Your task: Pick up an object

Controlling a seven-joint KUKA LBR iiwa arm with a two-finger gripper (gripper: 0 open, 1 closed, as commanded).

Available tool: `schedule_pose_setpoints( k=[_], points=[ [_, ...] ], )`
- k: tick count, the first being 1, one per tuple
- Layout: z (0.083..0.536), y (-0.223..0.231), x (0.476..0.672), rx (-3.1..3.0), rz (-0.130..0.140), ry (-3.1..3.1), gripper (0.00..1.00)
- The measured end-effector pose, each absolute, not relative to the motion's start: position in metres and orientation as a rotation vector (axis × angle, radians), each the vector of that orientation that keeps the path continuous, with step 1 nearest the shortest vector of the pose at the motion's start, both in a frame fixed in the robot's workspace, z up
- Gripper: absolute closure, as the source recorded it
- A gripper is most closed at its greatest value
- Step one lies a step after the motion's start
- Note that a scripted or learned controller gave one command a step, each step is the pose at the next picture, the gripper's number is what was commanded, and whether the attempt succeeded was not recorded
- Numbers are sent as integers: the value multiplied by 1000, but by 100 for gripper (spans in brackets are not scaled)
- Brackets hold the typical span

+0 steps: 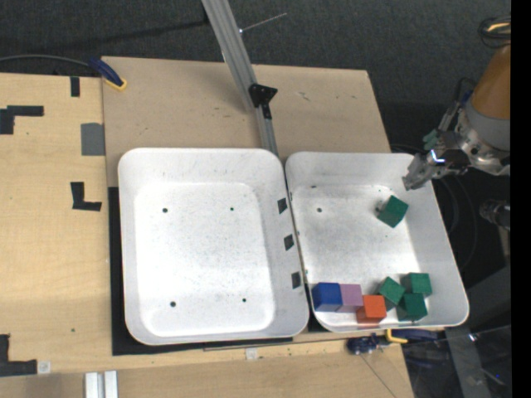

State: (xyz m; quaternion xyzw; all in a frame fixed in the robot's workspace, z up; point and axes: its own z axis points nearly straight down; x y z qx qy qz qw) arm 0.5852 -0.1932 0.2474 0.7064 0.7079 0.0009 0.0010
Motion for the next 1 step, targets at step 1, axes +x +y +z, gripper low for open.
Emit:
schedule_pose_setpoints(
  k=[1],
  points=[
    [250, -139, 587, 2215, 1, 2228, 100]
  ],
)
